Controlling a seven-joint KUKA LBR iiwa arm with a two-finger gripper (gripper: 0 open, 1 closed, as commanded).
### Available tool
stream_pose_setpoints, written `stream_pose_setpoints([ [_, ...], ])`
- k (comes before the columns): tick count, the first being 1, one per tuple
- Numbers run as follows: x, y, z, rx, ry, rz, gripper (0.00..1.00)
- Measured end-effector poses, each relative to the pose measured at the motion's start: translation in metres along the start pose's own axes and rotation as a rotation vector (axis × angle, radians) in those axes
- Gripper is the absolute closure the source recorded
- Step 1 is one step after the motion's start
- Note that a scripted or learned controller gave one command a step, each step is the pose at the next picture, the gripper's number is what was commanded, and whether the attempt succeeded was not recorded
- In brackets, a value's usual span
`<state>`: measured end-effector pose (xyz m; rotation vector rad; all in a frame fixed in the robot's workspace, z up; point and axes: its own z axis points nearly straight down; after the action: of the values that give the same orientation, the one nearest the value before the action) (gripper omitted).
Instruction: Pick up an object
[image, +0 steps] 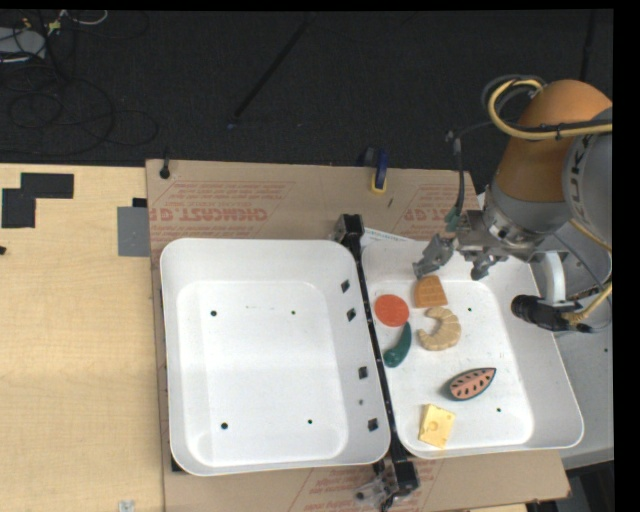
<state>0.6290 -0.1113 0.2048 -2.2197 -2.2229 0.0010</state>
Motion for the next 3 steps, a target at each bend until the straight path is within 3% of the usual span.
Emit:
stream_pose_setpoints([
  [1,-0.001,-0.026,0.120,-0.002,0.000,0.000,0.00],
  [2,0.030,0.017,0.115,-0.001,0.000,-0.001,0.00],
  [3,0.029,0.016,0.105,-0.002,0.001,0.002,1.00],
])
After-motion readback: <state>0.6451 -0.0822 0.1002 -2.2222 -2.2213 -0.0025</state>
